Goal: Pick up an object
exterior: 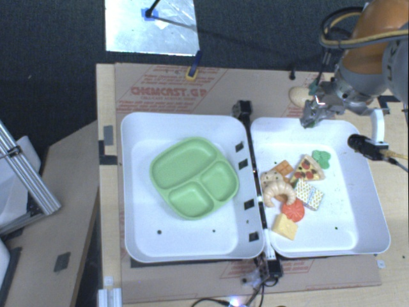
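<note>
Item one: the claw (310, 119) is hovering over the far rim of the right bin (367, 232); whether it is open or closed cannot be told. Item two: toy food — pizza slice (308, 169), croissant (278, 189), cheese wedge (285, 226) — is lying clustered well below the claw, toward the near side, while a green divided plate (193, 178) is sitting far to its left.

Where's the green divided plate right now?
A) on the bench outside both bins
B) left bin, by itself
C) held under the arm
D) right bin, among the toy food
B: the green divided plate lies flat in the left bin, while the toy food pile, such as the pizza slice and croissant, sits in the right bin.
</note>
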{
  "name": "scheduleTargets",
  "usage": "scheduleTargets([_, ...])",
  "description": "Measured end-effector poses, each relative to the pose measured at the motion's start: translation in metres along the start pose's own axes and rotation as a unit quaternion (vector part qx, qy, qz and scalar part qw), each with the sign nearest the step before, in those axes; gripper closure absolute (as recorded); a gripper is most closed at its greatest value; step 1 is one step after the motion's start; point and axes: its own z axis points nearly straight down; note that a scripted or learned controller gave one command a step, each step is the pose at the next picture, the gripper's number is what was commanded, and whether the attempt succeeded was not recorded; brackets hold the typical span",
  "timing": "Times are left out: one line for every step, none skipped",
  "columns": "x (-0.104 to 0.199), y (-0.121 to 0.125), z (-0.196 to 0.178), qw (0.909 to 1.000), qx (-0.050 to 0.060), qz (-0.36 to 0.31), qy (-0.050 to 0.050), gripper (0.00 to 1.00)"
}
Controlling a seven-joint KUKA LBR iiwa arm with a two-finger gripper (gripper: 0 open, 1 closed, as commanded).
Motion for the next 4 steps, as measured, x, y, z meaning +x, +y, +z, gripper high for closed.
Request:
scheduleTargets([0.043,-0.026,-0.010,1.0000,0.002,-0.002,0.001,1.00])
scheduleTargets([0.087,-0.058,0.010,1.0000,0.004,-0.002,0.001,1.00])
scheduleTargets([0.085,-0.065,-0.007,1.0000,0.001,0.001,0.000,1.00])
scheduleTargets([0.091,-0.066,0.013,1.0000,0.003,0.000,0.000,1.00])
